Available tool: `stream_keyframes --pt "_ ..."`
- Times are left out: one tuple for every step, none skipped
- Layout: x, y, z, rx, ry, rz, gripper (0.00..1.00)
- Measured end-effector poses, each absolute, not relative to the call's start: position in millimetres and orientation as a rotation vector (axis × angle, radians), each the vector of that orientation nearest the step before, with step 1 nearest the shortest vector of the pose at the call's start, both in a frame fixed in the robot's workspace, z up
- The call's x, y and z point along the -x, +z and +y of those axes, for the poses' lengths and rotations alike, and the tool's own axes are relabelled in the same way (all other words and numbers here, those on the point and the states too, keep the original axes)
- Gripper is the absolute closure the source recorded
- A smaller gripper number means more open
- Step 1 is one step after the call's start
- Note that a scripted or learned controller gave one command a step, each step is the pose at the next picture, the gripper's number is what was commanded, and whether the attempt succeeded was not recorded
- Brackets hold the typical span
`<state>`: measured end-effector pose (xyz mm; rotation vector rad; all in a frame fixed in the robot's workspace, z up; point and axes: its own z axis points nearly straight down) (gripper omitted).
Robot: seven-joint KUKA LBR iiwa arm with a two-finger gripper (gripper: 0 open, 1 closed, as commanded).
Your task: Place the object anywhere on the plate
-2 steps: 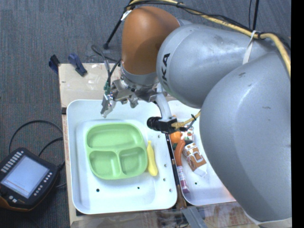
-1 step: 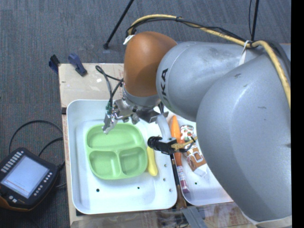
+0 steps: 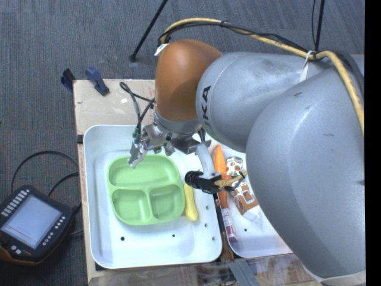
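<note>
Because the end effector (image 3: 137,155) hangs over the upper-left rim of the green divided plate (image 3: 111,180), any release from this position would land in or near the plate's large upper compartment. Whether the end effector is released or clenched cannot be told from this view, and no item is visibly carried.

The plate sits in the left bin (image 3: 101,243), left of frame centre. It has one wide compartment at the top and two smaller ones below; all three appear bare.

The task object is not identified with certainty. The nearest candidate is judged to be the yellow banana-shaped item (image 3: 190,206):
- Location: in the left bin, just beside the plate's right rim, outside the plate.
- Direction: lower right of the end effector, with the full width of the plate between them.
- Long axis: runs roughly top to bottom of the frame, parallel to the plate's right rim.
- Appearance: slim, slightly curved, smooth, uniformly yellow.

An orange carrot (image 3: 219,161) lies further right, near the boundary with the right bin (image 3: 262,243).
</note>
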<state>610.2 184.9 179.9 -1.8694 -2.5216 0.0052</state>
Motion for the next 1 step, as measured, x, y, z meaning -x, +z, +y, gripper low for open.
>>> stream_keyframes --pt "-610.2 179.9 184.9 1.869 0.005 -2.522 0.00"
